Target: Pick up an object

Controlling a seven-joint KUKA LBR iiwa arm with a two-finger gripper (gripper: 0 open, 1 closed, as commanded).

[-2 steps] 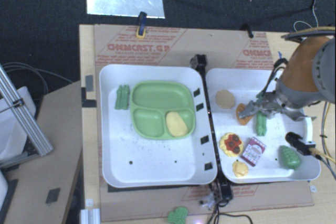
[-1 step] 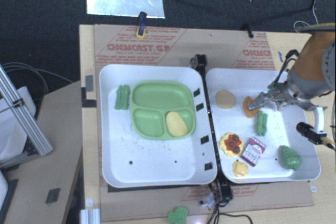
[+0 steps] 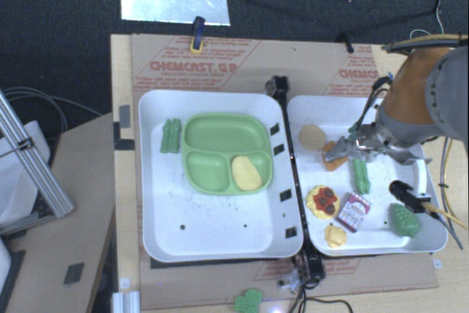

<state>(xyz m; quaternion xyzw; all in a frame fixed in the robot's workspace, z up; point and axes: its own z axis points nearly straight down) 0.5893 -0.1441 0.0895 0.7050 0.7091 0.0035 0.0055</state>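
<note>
Reaching in from the right side of the worktop, the tool (image 3: pixel 350 147) is sitting low in the right bin (image 3: pixel 432 237), near the middle of that bin's far half. I cannot tell how the tool is set, because the arm is hiding it.

Just at its tip, a small orange toy (image 3: pixel 333 155) is lying on the bin floor. It is touching the tool or very nearly so, but I am not seeing it lifted. I am thinking this is the thing to pick up. It is looking like a light plastic play food, hard and a bit smooth, so it may be slipping if it is pinched at the end. Taking it across its middle is looking safest.

Right beside it, a green stick (image 3: pixel 360 175) is lying toward the near edge, and a tan round piece (image 3: pixel 313 135) is sitting toward the bin's left wall. These are close and may be getting bumped.

Nearer the front edge, a little pizza (image 3: pixel 322 201), a pink box (image 3: pixel 352 212), a yellow lump (image 3: pixel 335 235) and a bumpy green piece (image 3: pixel 404 220) are resting.

In the left bin (image 3: pixel 157 231), a green tray (image 3: pixel 220 135) is holding a yellow piece (image 3: pixel 246 173).
</note>
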